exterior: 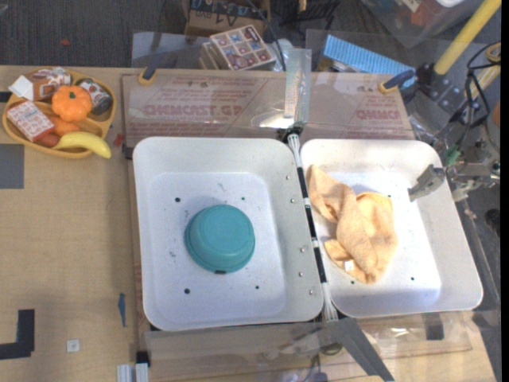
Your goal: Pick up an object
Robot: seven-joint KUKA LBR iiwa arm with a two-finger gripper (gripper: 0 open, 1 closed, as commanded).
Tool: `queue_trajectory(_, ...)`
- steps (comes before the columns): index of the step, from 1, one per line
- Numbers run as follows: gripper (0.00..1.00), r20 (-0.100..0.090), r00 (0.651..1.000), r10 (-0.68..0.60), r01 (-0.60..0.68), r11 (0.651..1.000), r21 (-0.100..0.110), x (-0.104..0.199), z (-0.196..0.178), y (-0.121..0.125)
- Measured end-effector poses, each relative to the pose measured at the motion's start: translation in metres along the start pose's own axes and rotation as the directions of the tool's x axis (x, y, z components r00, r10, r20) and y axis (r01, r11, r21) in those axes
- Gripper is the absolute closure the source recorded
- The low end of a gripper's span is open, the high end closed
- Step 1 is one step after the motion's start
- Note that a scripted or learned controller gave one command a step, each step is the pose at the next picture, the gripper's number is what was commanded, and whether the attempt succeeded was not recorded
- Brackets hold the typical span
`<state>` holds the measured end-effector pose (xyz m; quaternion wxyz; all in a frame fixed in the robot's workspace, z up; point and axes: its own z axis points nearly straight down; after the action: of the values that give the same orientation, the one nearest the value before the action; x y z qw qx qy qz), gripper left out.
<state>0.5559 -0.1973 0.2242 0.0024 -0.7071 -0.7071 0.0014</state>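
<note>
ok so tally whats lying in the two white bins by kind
teal bowl: 1, in the left bin
orange cloth: 1, crumpled in the right bin
total: 2

A tan wooden bench [64,237] meets dark grey floor [71,14] at its far edge, where a cardboard box [227,10] stands among clutter.

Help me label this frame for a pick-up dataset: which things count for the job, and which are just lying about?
For the job:
- teal bowl, upside down in the left bin
- crumpled orange cloth in the right bin
- gripper at the right bin's far right edge

Lying about:
- yellow dish of toy food
- blue pad
</note>
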Motion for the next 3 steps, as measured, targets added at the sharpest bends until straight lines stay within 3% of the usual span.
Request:
queue_trajectory(1, 0.00, 0.001, 0.993, 0.118, -0.118, 0.993, -0.002, 0.015, 0.130, 0.009)
queue_trajectory(2, 0.00, 0.006, 0.986, -0.169, 0.169, 0.985, -0.013, 0.047, 0.136, 0.040)
queue_trajectory(3, 0.00, 0.009, 0.911, -0.413, 0.413, 0.911, -0.012, 0.086, 0.136, 0.052)
